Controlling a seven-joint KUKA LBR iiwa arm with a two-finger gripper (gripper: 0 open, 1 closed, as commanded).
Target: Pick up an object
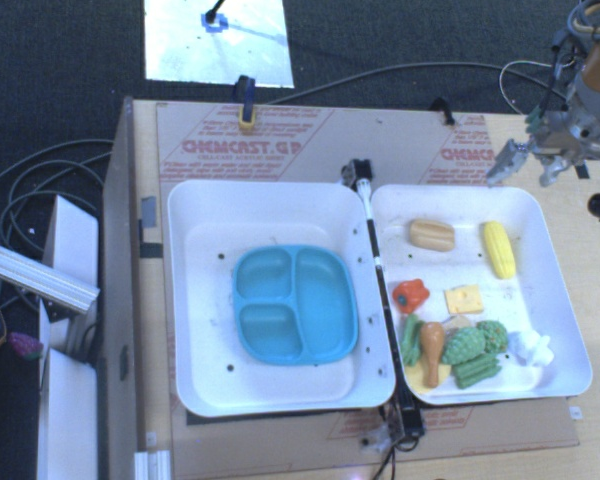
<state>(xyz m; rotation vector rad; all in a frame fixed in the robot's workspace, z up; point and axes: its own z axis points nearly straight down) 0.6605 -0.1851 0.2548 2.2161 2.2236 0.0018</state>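
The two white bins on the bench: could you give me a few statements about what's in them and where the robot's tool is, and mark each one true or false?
1. The blue divided plate lies in the left bin. True.
2. The corn cob lies in the left bin. False: it lies in the right bin, near the far side.
3. The tool is up by the right bin's far right corner. True.
4. The bread roll sits on the blue divided plate. False: it lies on the right bin's floor.
5. The broccoli is in the right bin. True.
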